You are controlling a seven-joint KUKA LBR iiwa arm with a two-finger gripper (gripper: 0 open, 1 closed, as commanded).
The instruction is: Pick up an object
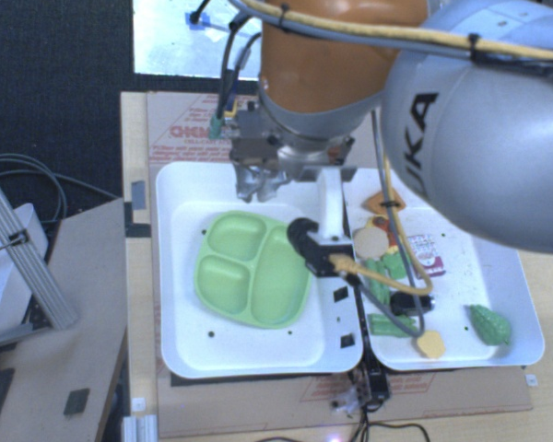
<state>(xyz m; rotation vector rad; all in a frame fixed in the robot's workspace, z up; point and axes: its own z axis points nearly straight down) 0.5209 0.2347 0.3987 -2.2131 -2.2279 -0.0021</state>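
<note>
The tabletop (138, 155) carried two white bins, and in the left bin (180, 339) a green plate (253, 279) lay flat, face up. The claw (261, 180) hung just past the plate's far rim, and we judged it was lining up on the plate. We could not tell whether it was spread or pressed together. Right of the plate, in the right bin (527, 339), lay a leaf (490, 325), a yellow slice (430, 344) and a beige disc (370, 242). Nothing blocked the plate.

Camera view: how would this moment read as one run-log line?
arm: over left bin | tool end: above far rim of green plate | plate: flat in left bin | right bin: small items
</note>
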